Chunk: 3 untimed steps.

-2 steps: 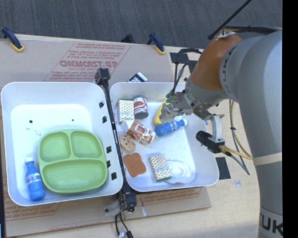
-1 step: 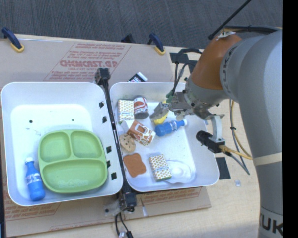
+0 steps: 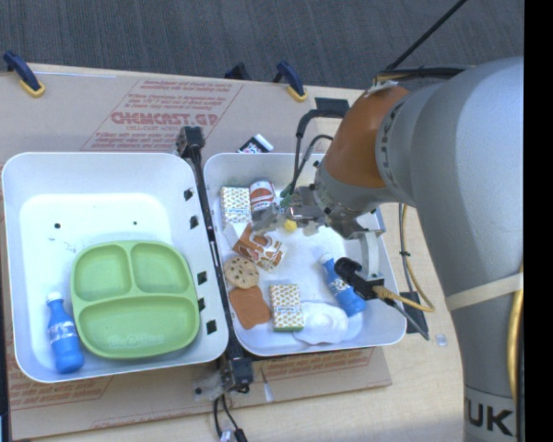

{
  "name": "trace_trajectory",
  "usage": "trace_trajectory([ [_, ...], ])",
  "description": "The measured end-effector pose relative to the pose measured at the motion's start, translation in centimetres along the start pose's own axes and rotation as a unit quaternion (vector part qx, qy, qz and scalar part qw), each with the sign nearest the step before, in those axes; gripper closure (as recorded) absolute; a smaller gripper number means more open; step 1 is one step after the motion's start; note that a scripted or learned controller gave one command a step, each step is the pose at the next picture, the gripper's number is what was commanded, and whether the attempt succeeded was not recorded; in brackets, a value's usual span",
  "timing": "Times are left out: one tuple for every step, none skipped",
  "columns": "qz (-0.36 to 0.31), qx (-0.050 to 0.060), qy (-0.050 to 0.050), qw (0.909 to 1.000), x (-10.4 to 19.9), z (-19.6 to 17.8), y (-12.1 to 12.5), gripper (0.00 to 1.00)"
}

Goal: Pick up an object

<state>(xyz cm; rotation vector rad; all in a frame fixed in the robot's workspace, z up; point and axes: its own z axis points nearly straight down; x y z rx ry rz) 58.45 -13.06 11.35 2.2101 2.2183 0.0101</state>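
Gripper (image 3: 290, 212), seen from the camera above the bench, hangs over the upper middle of the right bin (image 3: 387, 330), mostly hidden under the grey arm (image 3: 461, 155); whether it grips anything cannot be told. Just to its left stands a small can (image 3: 262, 197), nearly touching it, with a white packet (image 3: 236, 204) beyond. Below the can lie a striped snack pack (image 3: 261, 247), a cookie (image 3: 241, 272) and a brown slice (image 3: 250, 308). A blue bottle (image 3: 343, 288) lies down-right of the tool, its long axis slanting toward the bin's near corner. My guess: the can is the closest target, needing only a short shift leftward.
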Motion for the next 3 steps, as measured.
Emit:
trace_trajectory([
  [-0.002,0.0,0.002,1.0,0.2,-1.1,0.1,1.0],
  [0.0,0.006,0.001,1.0,-4.4,-6.1,-2.0,1.0],
  [0.0,0.007,0.002,1.0,-4.3,-6.1,-2.0,0.0],
])
